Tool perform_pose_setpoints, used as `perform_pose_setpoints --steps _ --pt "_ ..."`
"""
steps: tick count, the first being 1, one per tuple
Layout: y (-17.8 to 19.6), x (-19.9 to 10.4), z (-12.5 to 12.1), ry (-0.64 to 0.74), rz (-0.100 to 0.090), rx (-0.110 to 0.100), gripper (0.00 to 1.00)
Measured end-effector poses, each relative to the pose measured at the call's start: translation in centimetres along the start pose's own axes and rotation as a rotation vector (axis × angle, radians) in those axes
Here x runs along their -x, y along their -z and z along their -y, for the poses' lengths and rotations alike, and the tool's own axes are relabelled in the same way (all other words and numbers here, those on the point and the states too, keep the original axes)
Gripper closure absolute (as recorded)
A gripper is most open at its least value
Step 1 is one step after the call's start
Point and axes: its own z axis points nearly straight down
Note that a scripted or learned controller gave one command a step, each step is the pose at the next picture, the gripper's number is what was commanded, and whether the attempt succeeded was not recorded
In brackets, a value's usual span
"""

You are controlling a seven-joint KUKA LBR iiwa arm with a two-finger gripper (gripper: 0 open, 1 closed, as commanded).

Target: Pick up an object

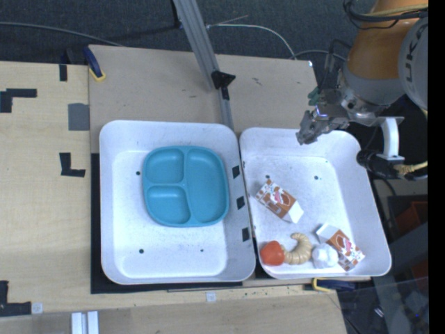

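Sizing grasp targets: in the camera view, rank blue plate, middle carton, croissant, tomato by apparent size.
1. blue plate, by far the largest
2. middle carton
3. croissant, close to the carton, so that order is unsure
4. tomato, smallest

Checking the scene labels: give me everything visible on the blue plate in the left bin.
The blue plate is a light blue, rounded-square divided plate, plastic by its look. Raised ridges split it into three sections: two smaller ones on the upper and lower left, one larger on the right. It lies flat and right side up on the floor of the left bin, in the upper middle part, nearer the bin's right wall. All three sections look bare. Only the bin floor touches it; the end effector is far off, over the right bin.
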Motion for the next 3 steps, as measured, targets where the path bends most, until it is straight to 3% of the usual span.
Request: perform_pose_setpoints --steps 3 --pt "-1.0 -14.7 -4.7 0.000 0.001 0.000 1.00"
